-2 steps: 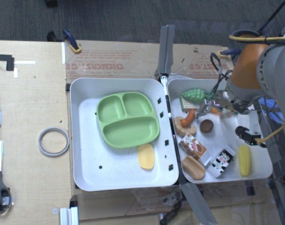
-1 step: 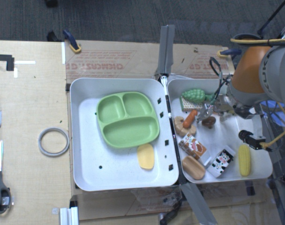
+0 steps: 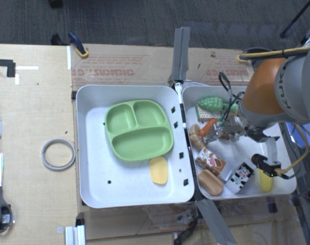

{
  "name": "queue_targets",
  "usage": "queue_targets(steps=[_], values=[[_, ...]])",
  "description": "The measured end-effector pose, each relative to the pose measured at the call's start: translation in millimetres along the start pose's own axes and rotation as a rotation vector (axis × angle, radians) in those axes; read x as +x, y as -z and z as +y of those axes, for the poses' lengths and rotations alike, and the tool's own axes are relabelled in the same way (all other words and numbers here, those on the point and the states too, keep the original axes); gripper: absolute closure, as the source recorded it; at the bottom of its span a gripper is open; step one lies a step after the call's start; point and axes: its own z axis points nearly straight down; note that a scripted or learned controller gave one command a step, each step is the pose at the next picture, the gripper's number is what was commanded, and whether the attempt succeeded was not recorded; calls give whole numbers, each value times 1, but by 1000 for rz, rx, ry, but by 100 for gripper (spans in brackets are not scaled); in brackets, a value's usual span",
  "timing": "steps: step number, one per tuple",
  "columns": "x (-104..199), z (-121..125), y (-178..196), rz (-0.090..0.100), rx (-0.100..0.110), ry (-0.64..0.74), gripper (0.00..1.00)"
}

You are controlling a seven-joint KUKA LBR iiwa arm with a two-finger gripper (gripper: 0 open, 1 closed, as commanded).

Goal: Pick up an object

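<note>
We saw the arm (image 3: 277, 93) reaching in from three o'clock over the right bin (image 3: 282, 188). In the left bin (image 3: 86, 152) lay a green divided plate (image 3: 139, 130), a yellow piece (image 3: 158, 170) at its five o'clock. The gripper (image 3: 220, 130) hung above an orange carrot (image 3: 207, 126); we could not tell its grip. A green corn toy (image 3: 212, 104) lay at its twelve o'clock.

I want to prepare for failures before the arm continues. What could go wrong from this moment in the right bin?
1. The gripper is low among crowded toys: the carrot, the bread roll and the snack packet lie close together, so it may push them or catch two.
2. It works near the divider between the bins, so it might bump it.
3. The arm hides part of the right bin, so a grasp is hard to confirm.
</note>
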Motion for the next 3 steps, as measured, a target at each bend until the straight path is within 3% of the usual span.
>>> queue_targets(steps=[1,2,3], values=[[-6,54,0,0,0,-10,0],[-6,54,0,-1,0,-10,0],[-7,54,9,-1,1,-9,100]])
